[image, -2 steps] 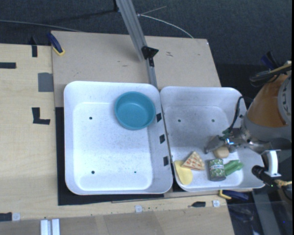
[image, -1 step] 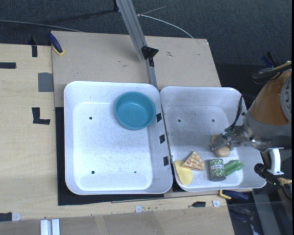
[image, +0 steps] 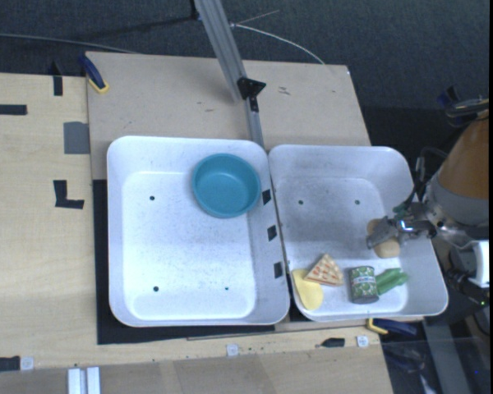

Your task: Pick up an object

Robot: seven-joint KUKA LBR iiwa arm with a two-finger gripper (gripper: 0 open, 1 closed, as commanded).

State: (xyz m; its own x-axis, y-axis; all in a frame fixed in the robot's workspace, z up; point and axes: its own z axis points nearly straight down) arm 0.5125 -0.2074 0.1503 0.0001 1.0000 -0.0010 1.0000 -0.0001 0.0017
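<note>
we see the grey two-finger gripper [image: 384, 235] low in the right white bin [image: 329, 171], right on top of a small tan lump [image: 387, 249]. we cannot tell if it is open. the lump peeks out just below it, by the bin's right wall.

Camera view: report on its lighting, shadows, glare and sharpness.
Camera view: soft, even light, with no hard glare on the two white plastic bins; only faint shadow beneath the round blue bowl. The whole frame is slightly soft and grainy. The small items by the right bin's near edge, such as the small dark green can, lack fine detail, and the gripper is blurred against the arm.
</note>
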